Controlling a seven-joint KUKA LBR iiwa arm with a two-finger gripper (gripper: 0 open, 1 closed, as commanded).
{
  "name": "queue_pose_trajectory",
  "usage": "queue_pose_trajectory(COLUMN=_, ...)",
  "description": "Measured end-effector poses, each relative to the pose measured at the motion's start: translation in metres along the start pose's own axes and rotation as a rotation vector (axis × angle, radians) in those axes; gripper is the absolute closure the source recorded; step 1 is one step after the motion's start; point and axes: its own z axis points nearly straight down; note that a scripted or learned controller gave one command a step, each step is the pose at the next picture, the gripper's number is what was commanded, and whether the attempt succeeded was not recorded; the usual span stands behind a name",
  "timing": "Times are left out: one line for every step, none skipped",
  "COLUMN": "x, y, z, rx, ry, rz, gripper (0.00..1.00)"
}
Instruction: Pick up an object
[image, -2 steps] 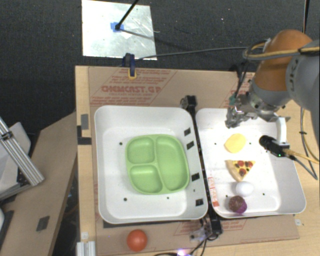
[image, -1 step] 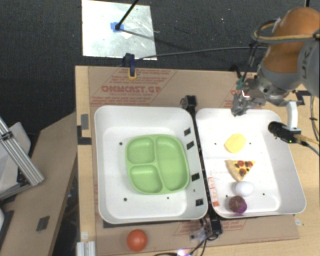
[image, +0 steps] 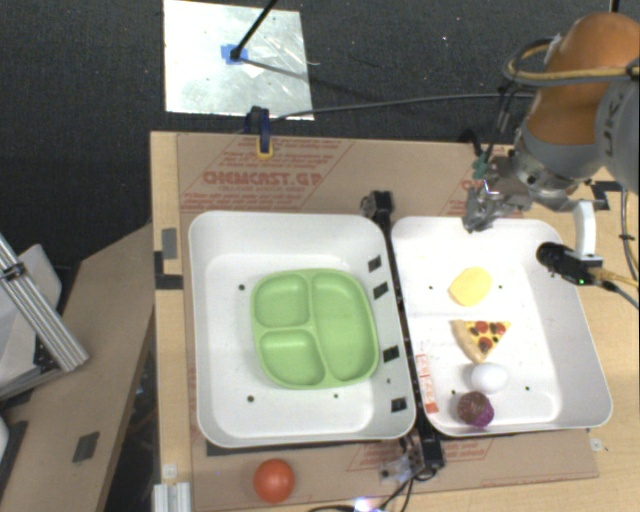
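Observation:
In the right bin (image: 560, 330) lie a round yellow piece (image: 470, 286), a pizza slice (image: 482, 336), a white egg (image: 488, 378) and a purple ball (image: 474, 409), lined up from far to near. My gripper (image: 483, 212) hangs over the bin's far edge, up and slightly right of the yellow piece, apart from it. Nothing shows between its fingers. The left bin (image: 220, 300) holds a green divided plate (image: 313, 328).
An orange ball (image: 273, 480) rests on the bench in front of the left bin. A clamp (image: 259, 131) and a foil sheet (image: 238, 58) sit at the far side. A metal rail (image: 35, 310) stands at the left.

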Motion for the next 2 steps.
queue_pose_trajectory(x=0.06, y=-0.017, z=0.002, rx=0.003, ry=0.002, rz=-0.004, gripper=1.0)
queue_pose_trajectory(x=0.113, y=-0.036, z=0.002, rx=0.003, ry=0.002, rz=-0.004, gripper=1.0)
